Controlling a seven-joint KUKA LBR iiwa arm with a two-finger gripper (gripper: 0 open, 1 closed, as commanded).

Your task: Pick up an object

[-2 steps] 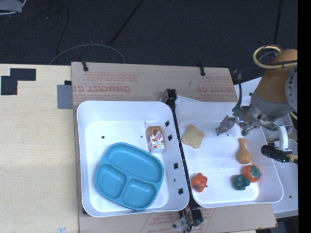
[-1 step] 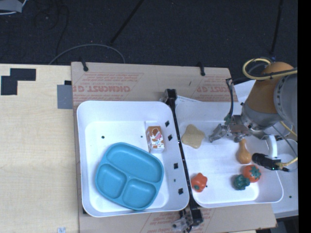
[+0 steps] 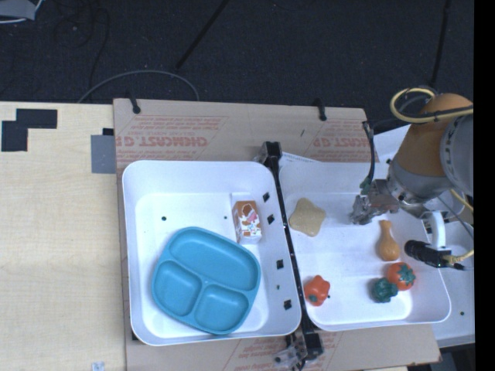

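The right bin (image 3: pixel 340 319) holds a tan cookie-shaped piece (image 3: pixel 307 217), an orange gourd-shaped toy (image 3: pixel 387 241), a red pepper toy (image 3: pixel 316 289), a red tomato toy (image 3: pixel 401 275) and a teal lump (image 3: pixel 382 290). My gripper (image 3: pixel 363 211) hangs low over the bin's upper right part, just left of the gourd and right of the tan piece. Nothing shows between its fingers. The orange-banded wrist (image 3: pixel 429 141) rises behind it.
The left bin (image 3: pixel 139 207) bears a blue divided plate (image 3: pixel 206 280) and a small printed packet (image 3: pixel 247 221) against its right wall. A black divider (image 3: pixel 283 246) runs between the bins. Cardboard (image 3: pixel 232 134) lies under both bins.
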